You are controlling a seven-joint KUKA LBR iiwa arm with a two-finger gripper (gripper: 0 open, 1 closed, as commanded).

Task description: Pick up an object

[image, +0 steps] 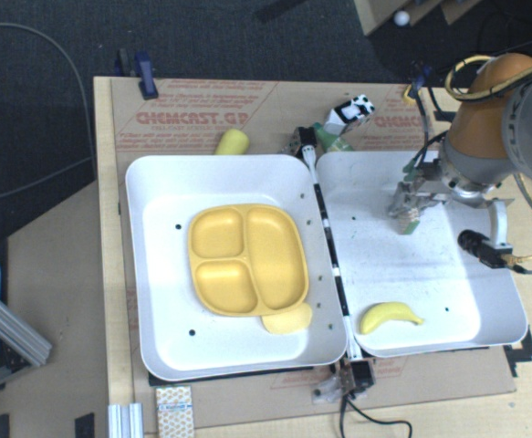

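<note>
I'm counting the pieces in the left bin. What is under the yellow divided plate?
A pale yellow flat piece pokes out from under the near edge of the yellow divided plate. The plate covers the rest of it, so its full shape is hidden.

Right white bin (485,322): floor mostly open; yellow plastic banana (390,317) near front wall. Left bin: yellow divided plate (247,259) fills middle.

yellow cylinder (233,141), blue clamp (143,75), cardboard (192,112)
</note>
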